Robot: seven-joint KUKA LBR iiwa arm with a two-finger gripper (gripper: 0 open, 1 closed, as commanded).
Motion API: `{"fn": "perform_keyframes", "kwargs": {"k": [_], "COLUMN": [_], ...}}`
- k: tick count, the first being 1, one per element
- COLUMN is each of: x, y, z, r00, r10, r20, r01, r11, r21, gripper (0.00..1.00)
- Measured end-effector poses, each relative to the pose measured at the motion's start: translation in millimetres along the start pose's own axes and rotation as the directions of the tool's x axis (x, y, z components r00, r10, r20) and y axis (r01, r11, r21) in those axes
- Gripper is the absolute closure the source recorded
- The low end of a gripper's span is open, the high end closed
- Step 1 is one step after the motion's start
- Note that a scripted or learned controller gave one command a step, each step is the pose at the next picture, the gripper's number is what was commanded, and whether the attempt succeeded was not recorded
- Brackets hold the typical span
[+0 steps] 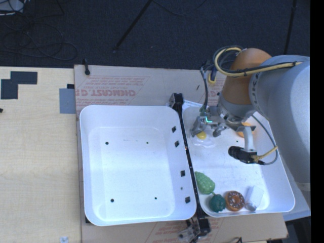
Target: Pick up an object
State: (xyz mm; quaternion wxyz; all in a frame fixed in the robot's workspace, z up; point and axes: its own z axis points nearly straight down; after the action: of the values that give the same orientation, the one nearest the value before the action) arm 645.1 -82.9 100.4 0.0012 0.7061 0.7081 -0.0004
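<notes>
Camera view, looking down at a slant: the grey arm (283, 100) with its orange band (243, 77) reaches in from the right over the right bin (276, 184), and the gripper (206, 130) hangs low over that bin's upper left part, close to the black divider (183, 153) between the two bins. A small yellow object (202, 135) sits directly under the gripper, right at the fingertips; whether the fingers actually pinch it or only stand around it cannot be told, and how far apart they are is hidden by the wrist body above them. An orange object (246, 130) lies just right of the gripper, partly covered by the arm. Along the near edge of the same bin, well apart from the gripper, lie a light green lumpy object (205, 183), a dark teal round object (217, 203) touching or almost touching it, a brown ring-shaped doughnut toy (234, 200) just beside that, and a pale whitish object (254, 197) at the right. The left bin (88, 161) stands beside it on a cardboard sheet (116, 87).
</notes>
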Motion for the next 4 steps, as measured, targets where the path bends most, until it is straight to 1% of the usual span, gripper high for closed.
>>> {"fn": "perform_keyframes", "kwargs": {"k": [1, 2, 3, 4], "x": [-1.0, -0.9, -2.0, -2.0], "y": [-0.5, -0.7, -0.7, -0.8], "z": [-9.4, -8.9, -19.1, -18.6], "r00": [1.0, 1.0, 1.0, 1.0], "r10": [0.001, 0.0, 0.001, 0.0], "r20": [0.0, 0.0, 0.0, 0.0], "r01": [-0.001, 0.0, -0.001, 0.0], "r11": [1.0, 1.0, 1.0, 1.0], "r21": [0.002, 0.003, 0.004, 0.004], "gripper": [1.0, 0.0, 1.0, 0.0]}}
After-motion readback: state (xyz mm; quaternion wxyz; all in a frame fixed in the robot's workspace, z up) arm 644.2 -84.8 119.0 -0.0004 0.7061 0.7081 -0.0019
